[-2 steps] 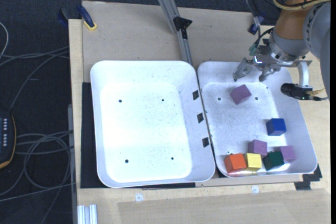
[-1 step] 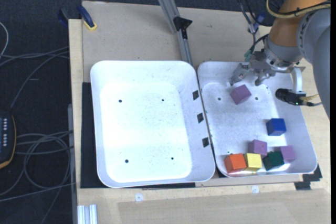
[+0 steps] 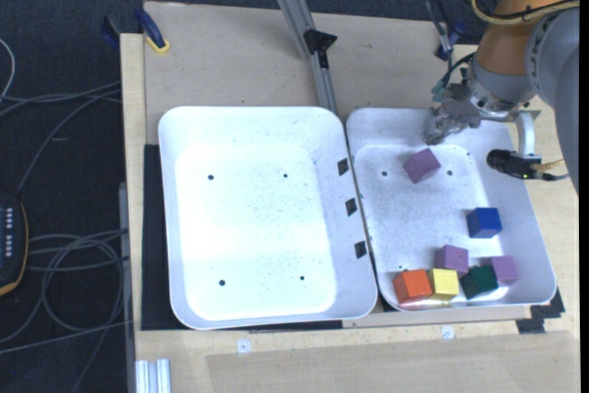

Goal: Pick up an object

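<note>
showing, relative to the right bin (image 3: 521,214): left bin (image 3: 248,216) beside it; arm (image 3: 515,51) above its far edge; gripper (image 3: 440,130) just beside the purple block (image 3: 422,166) inside, finger state cannot be told; coloured blocks (image 3: 451,281) along its near wall.

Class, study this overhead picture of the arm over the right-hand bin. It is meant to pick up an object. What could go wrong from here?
1. The gripper hangs beside the lone purple cube, near the far rim of the right white bin; a descent slightly off could nudge the cube or miss it.
2. The orange cube, yellow cube, dark green cube and two small purple cubes crowd the near corner; fingers may not fit between them.
</note>
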Available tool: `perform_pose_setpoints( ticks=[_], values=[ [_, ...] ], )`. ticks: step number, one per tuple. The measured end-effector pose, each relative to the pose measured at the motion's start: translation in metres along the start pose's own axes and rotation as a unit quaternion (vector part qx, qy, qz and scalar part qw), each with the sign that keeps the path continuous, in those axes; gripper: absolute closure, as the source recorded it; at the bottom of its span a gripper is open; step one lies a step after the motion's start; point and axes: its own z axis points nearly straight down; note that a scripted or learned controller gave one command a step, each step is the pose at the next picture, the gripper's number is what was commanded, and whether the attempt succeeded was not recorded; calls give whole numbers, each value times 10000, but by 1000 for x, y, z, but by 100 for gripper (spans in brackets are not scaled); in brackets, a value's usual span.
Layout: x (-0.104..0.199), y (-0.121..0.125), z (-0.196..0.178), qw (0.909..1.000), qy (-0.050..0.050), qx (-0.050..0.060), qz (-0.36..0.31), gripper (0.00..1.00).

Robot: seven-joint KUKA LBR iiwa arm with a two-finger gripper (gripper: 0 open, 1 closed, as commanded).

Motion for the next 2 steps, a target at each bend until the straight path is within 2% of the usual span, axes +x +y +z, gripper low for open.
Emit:
perform_pose_setpoints(
  ticks=[1, 2],
  values=[
    [1, -8, -51, 10000, 2, -22, 13, 100],
    [-7, -6, -114, 10000, -6, -41, 11, 100]
  ],
)
